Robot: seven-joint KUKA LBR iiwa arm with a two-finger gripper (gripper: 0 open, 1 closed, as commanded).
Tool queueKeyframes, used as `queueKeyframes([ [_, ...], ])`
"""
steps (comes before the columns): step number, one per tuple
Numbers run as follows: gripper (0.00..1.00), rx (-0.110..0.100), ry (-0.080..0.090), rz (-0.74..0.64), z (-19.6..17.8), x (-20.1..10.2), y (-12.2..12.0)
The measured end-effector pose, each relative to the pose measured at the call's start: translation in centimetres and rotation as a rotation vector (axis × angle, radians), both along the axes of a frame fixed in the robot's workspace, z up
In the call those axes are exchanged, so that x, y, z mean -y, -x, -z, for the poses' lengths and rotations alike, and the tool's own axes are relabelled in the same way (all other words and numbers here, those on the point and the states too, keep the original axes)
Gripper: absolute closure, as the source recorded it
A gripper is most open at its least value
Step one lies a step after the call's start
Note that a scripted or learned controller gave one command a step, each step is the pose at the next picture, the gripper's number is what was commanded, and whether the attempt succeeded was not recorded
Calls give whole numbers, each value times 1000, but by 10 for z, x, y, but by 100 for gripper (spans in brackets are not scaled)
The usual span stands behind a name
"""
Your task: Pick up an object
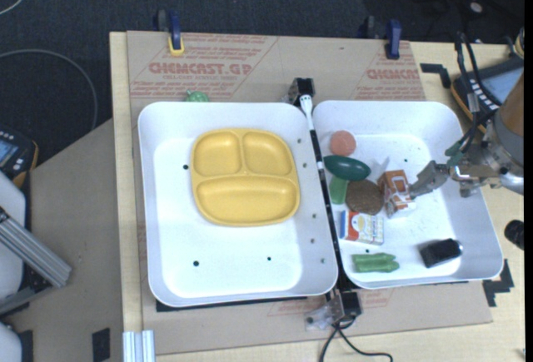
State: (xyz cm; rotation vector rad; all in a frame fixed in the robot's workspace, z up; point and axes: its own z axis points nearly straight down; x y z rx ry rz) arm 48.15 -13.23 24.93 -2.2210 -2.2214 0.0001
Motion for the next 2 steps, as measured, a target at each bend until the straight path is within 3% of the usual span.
queueKeyframes([
  [1,0,21,7,0,-202,24,0],
  [2,100,7,4,-2,-204,22,-1],
])
